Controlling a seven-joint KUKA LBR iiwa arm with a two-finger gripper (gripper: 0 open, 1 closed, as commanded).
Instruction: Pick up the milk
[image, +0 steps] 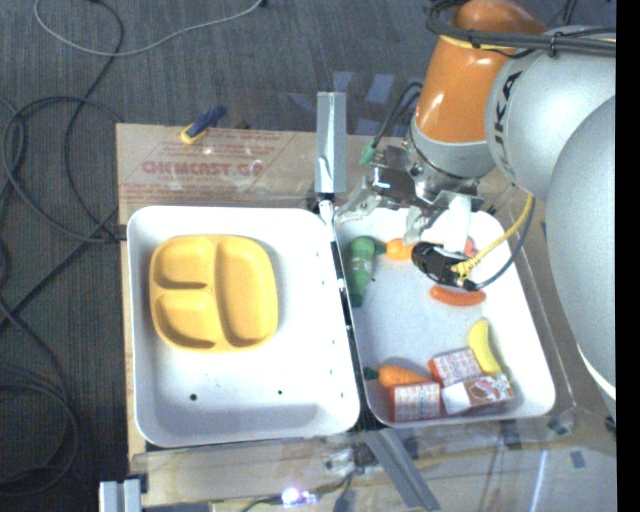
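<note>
Three small cartons lie in the front right corner of the right bin (530, 330). One is red and white (455, 365), one is reddish (415, 401), and one is white with a brown label (480, 392). I cannot tell which of them is the milk. My gripper (402, 203) hangs over the far end of that bin, under the orange wrist band, well away from the cartons. It is close above a green bottle (359, 268) and a small orange piece (398, 249).
The right bin also holds a yellow banana (483, 345), a carrot (400, 375) and a red-orange chili (457, 294). In the left bin (300, 400) sits a yellow divided plate (214, 291). A metal divider (340, 290) runs between the bins.
</note>
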